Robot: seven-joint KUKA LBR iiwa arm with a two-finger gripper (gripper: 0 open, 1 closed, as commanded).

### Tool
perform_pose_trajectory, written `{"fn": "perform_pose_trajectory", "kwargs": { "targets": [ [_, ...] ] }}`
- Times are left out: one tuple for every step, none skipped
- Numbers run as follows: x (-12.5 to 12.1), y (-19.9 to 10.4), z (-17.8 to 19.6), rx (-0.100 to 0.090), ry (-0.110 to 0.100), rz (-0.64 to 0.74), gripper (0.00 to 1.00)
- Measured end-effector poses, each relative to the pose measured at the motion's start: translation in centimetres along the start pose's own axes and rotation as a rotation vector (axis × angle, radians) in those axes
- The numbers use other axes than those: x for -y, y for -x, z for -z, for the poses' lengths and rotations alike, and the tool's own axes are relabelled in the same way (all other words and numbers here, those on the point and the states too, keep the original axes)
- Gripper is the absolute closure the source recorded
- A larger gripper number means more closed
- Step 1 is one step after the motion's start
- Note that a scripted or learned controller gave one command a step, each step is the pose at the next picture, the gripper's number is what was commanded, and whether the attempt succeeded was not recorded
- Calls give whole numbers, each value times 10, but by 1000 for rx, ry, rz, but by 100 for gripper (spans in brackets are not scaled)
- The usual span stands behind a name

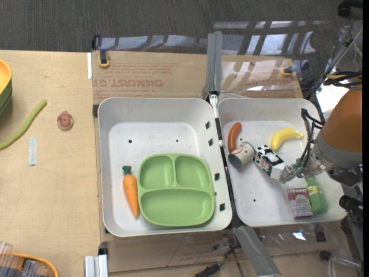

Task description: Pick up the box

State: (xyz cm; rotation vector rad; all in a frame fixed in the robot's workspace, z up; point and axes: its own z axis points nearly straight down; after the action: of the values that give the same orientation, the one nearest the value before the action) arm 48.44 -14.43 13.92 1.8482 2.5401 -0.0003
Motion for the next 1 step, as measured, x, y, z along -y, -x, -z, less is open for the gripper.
{"fn": "perform_pose_trajectory", "kwargs": {
  "targets": [
    [-42, -14, -47, 0, -2, -53, 0]
  ]
}}
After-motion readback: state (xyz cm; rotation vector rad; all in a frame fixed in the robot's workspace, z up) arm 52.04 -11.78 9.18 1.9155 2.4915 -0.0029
